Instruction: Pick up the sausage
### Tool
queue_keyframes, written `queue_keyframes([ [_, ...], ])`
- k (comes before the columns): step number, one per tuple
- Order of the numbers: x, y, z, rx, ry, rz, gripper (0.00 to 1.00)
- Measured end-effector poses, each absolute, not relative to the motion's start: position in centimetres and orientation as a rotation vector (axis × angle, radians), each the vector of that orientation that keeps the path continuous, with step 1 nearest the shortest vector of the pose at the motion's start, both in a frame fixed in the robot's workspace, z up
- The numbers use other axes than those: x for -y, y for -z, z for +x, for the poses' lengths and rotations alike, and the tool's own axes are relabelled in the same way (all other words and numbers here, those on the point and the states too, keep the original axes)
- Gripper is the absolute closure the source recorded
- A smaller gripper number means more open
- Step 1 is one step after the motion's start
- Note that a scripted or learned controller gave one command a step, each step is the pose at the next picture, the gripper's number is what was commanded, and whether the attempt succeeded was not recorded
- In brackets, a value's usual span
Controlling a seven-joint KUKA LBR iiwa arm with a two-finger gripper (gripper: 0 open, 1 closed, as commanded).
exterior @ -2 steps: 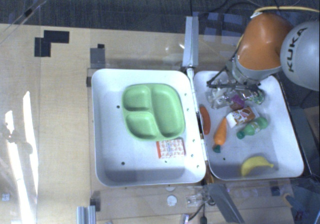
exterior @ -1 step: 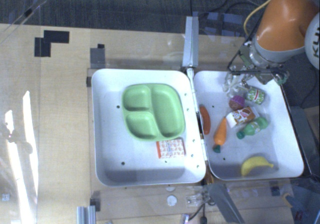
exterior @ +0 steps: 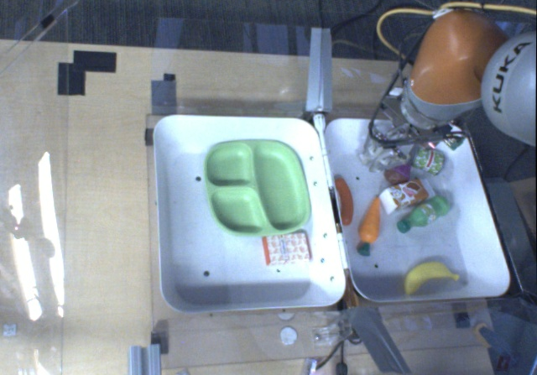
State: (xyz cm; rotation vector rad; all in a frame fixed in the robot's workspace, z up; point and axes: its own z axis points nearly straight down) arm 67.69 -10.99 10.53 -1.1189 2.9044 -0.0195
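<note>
Over at the left edge of the right bin (exterior: 495,268) I've got exactly one sausage (exterior: 343,195), a short reddish-orange thing lying lengthwise right along the divider between the two bins, basically hugging the wall. It looks smooth, rounded at both ends, a touch darker than the carrot.

Counting what else is in that bin from my feed: one carrot (exterior: 369,221) just to the right of the sausage, tilted with its green end toward the camera; one small green bottle (exterior: 422,214); one little carton with a red label (exterior: 404,195); one purple item (exterior: 398,172) I can't really identify; one round greenish can-like thing (exterior: 430,161); and one banana (exterior: 431,276) down in the near corner. Seven items in all.

The claw (exterior: 393,137) sits at the far end of the same bin, up and to the right of the sausage, well apart from it, hovering around the purple thing and the can. I honestly can't tell if it's clenched or released; the orange wrist band (exterior: 451,59) covers most of it.

The left bin (exterior: 176,222) holds one green three-compartment tray (exterior: 256,184) and one small red-patterned card (exterior: 287,247) just below it.
</note>
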Motion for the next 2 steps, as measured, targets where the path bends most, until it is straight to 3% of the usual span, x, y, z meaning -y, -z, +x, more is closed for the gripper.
queue_keyframes([
  [1,14.1,-17.1,67.3,-2.826,0.011,-1.331,1.0],
  [2,13.2,-11.3,67.3,-2.696,0.025,-1.562,1.0],
])
